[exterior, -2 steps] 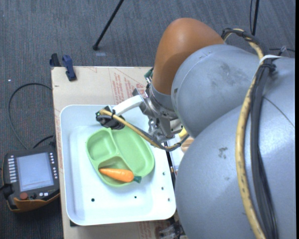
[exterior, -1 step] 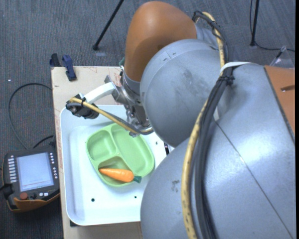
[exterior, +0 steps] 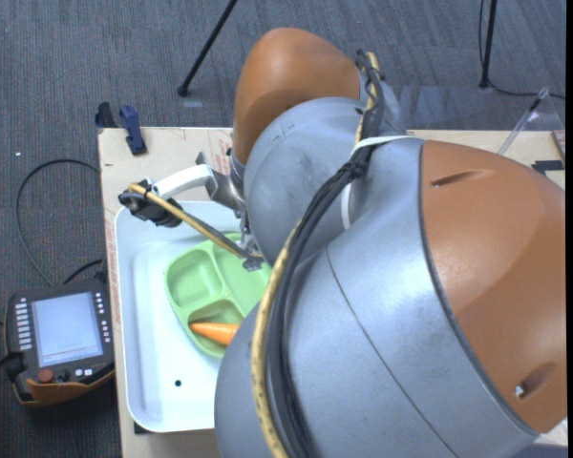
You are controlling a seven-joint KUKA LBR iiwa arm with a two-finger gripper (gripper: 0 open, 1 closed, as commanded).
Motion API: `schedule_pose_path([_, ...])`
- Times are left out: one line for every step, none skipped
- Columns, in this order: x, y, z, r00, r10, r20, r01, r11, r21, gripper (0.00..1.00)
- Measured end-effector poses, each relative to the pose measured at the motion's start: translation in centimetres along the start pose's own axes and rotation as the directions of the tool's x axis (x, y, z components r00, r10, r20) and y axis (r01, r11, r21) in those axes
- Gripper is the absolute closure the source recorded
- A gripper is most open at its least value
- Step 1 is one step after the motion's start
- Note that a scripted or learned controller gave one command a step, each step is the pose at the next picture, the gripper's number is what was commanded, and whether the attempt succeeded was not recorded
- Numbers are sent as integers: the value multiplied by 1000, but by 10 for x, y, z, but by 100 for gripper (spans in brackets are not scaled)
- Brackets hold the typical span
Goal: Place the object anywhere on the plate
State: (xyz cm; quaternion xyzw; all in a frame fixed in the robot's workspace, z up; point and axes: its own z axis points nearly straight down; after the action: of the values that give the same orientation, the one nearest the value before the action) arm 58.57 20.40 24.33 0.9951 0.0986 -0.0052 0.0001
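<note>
The big grey KUKA arm w/ orange domed joint caps takes up most of the view from 12 to 6 o'clock, w/ a black-and-yellow cable bundle running down it. It hides the right side of the pale wooden bench. At 8 o'clock sits the shallow white plastic bin, partly under the arm. In the bin lies the light green compartment plate, right edge covered by the arm. At 9 o'clock, on the dark carpet off the bench, a grey handheld control pendant w/ screen. The small orange carrot-shaped object lies on the plate, in its 6 o'clock compartment, touching the plate floor. Gripper: hidden behind the arm's bulk, can't tell open or closed. At 10 o'clock on the bench corner, a small blue clamp.
</note>
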Motion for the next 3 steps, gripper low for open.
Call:
schedule_pose_path([1,2,-2,1000,5,-5,-5,1000,0,0])
schedule_pose_path([2,6,-9,1000,17,0,-17,1000,-1,100])
schedule_pose_path([52,-3,13,997,-71,-3,71,997,-2,100])
